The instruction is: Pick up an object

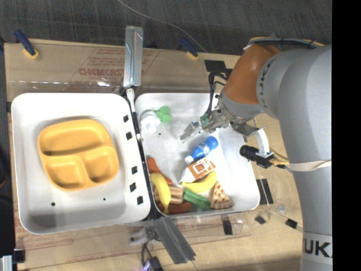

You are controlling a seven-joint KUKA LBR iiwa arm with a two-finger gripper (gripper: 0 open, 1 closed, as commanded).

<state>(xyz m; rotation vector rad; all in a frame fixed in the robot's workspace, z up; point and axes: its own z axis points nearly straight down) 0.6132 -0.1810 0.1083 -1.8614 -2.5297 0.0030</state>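
Observation:
My gripper [193, 129] hangs over the middle of the right bin [169, 103], its two metal fingers spread apart with nothing between them. Just below and right of the fingertips lies a blue and white bottle [203, 148]. A green and white toy [155, 117] rests at the bin's upper left. A heap of toy food sits at the bin's front: a yellow banana [161, 189], a carton with orange marks [202, 167], a green piece [197, 198], a pizza slice [220, 196] and a red sausage [153, 166].
The left bin [28, 112] holds a yellow compartment tray [78, 153]. A metal divider [133, 55] stands between the bins. The grey arm with its orange band [248, 75] fills the right side, with a black cable fitting [254, 153] over the right bin's rim.

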